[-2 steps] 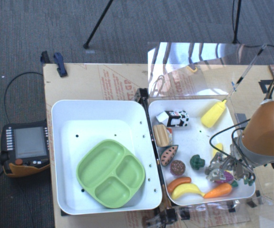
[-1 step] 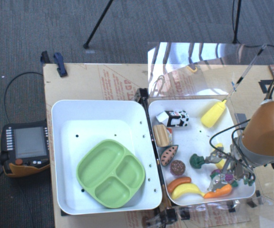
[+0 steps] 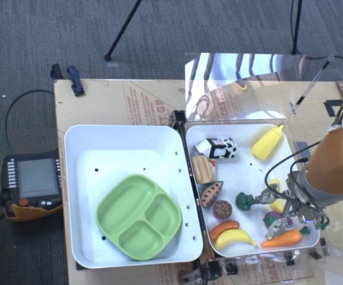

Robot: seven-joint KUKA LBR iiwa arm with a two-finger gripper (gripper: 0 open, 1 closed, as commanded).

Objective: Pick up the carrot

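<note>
**Operator:** Orange is what I'm steering by — the carrot (image 3: pixel 283 238) lies in the right bin (image 3: pixel 249 129), down in its near-right corner, close to the front rim.

**Observer:** And the gripper?

**Operator:** The gripper (image 3: pixel 294 221) hangs right over that corner, its tip just above and a touch to the right of the carrot's middle. Cables and metal crowd the wrist, so I cannot tell whether it is spread or pressed together, and I see nothing pinched in it.

**Observer:** Which way does the carrot run?

**Operator:** Nearly left to right across the view, with a slight tilt: the thin end points left toward the banana (image 3: pixel 235 238), the thick end sits right and a little higher, near the bin wall. From the gripper the carrot lies just below and slightly left — a short drop, I'd judge, not a long reach.

**Observer:** So the closing line matters.

**Operator:** That's the hinge of it. I'd want the pinch set across the carrot's short width, near the fat half. A small green piece (image 3: pixel 271 219) sits just above the carrot beside the gripper, and the wall is close on the right, so my guess is there's little room to stray either way.
</note>
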